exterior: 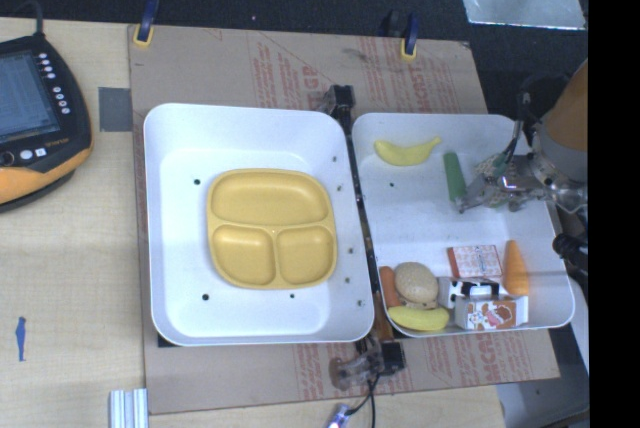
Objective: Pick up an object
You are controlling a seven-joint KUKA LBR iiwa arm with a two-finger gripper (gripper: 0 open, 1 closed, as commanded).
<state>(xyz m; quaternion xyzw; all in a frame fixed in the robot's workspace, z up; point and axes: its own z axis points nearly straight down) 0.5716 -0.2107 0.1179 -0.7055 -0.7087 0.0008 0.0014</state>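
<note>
I'm looking at the claw [490, 193] low over the right bin [432, 221], near its far right side, metal fingers pointing left toward a green cucumber-like piece [455, 178]; from up here I cannot tell how wide the claw stands, and I see nothing caught between its tips, though they sit just beside that green piece. Counting outward in this bin: one green piece, two yellow bananas, one [406, 151] at the far side and one [419, 318] at the near edge. One tan potato-like lump [416, 283] sits touching the near banana, with one orange-red piece [388, 284] against the bin's left wall. Two small cartons, one reddish [474, 262] and one white with dark print [488, 308], lie close together, and one orange carrot [515, 268] lies just right of them. In the left bin [180, 216] I count one yellow divided tray [271, 226], three compartments, flat in the middle. Off to the left on the bench rests one teach pendant [35, 121].
</note>
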